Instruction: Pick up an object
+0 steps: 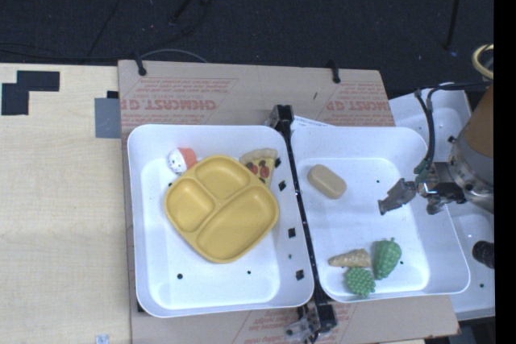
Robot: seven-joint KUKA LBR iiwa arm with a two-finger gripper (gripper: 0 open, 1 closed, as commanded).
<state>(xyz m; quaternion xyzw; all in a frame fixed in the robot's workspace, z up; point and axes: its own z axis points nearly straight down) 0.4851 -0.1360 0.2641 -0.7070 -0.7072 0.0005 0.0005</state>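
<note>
Left bin (pixel 149 286): yellow tray (pixel 222 208), pizza slice (pixel 260 164), small toy (pixel 181 160). Right bin (pixel 435 286): tan block (pixel 326 181), green toys (pixel 375 270). End effector (pixel 401 196): state cannot be told.

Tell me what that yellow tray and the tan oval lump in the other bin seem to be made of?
The yellow tray looks like moulded plastic: one even colour, smooth rounded dividers, a soft sheen. The tan oval lump looks matte and smooth, with rounded edges; probably plastic or rubber toy food, though foam cannot be ruled out.

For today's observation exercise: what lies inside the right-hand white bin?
The right bin holds a tan oval piece, a beige wedge and two green knobbly toys. The gripper hangs above its floor, covering a small patch.
</note>
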